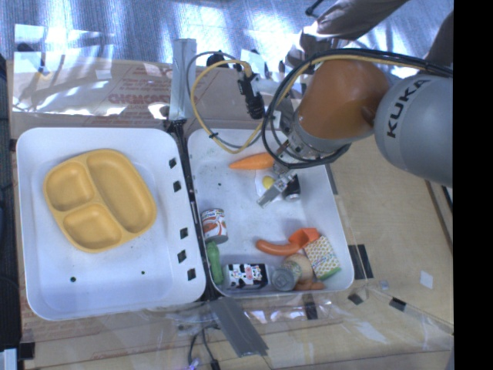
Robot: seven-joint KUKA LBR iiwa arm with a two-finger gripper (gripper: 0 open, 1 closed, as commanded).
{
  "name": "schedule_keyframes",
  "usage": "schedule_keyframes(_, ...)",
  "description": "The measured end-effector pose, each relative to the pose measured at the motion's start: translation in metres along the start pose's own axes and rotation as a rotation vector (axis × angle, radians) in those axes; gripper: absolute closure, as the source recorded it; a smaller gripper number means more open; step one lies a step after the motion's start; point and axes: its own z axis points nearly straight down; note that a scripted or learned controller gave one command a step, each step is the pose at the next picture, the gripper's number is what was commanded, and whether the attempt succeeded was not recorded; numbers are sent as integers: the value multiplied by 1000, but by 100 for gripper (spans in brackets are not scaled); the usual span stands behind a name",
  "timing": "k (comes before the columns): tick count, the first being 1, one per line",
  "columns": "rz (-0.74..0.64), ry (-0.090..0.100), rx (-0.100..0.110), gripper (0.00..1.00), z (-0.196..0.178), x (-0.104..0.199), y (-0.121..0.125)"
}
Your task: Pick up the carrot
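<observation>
The carrot (251, 161) is an orange tapered piece lying flat near the far wall of the right bin (235, 206), tip pointing left. My gripper (278, 189) hangs just right of and in front of the carrot's thick end, low over the bin floor. Nothing shows in its grasp. A small yellow object (267, 181) lies right beside the gripper. The orange wrist band (343, 99) and cables cover the bin's far right corner.
The near end of the right bin holds a red-labelled can (214, 225), a green item (215, 264), a black-and-white carton (246, 274), an orange-red vegetable (282, 245), a patterned box (323, 257) and a tin (283, 280). A yellow divided plate (98, 199) sits in the left bin (46, 284).
</observation>
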Motion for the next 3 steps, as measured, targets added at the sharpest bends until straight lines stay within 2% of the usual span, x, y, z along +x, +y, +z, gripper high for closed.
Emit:
schedule_keyframes(1, -354, -22, -9, 0, -40, -8, 37)
schedule_keyframes(2, -276, -25, -12, 0, -30, 5, 19)
schedule_keyframes(3, -175, -30, -17, 0, 17, -16, -21)
